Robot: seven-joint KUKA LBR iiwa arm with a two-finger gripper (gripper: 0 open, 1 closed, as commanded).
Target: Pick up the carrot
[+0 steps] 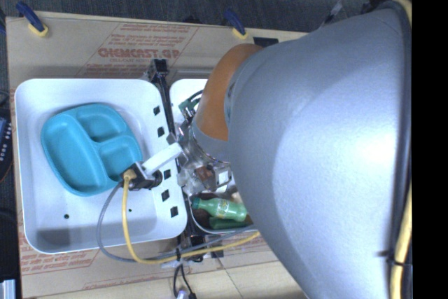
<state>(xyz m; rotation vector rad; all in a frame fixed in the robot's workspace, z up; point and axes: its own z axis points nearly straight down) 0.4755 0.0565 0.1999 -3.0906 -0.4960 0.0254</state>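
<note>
The grey arm [329, 150] takes up most of the right side of the view, its orange band [218, 98] bending down over the right bin [183, 96], of which little more than a sliver of white wall and a dark patch of floor can be seen. The left bin [42, 220] lies open to the camera and holds a blue divided tray [87, 147], set toward its upper left. A yellow cable [129, 231] and a grey hose loop across the left bin's lower floor toward the wrist. The gripper [199, 175] hangs low over the right bin beneath the band; whether it is wide, narrow or holding something cannot be told, since wrist hardware and glare hide it. Just below it lies a green bottle-like object [220, 210]. No carrot can be made out; it is probably in the right bin, under the arm. A toy carrot would likely be light, stiff and somewhat slick, tapering toward one end, so the thick middle, taken across its width, would probably give the surest hold.
</note>
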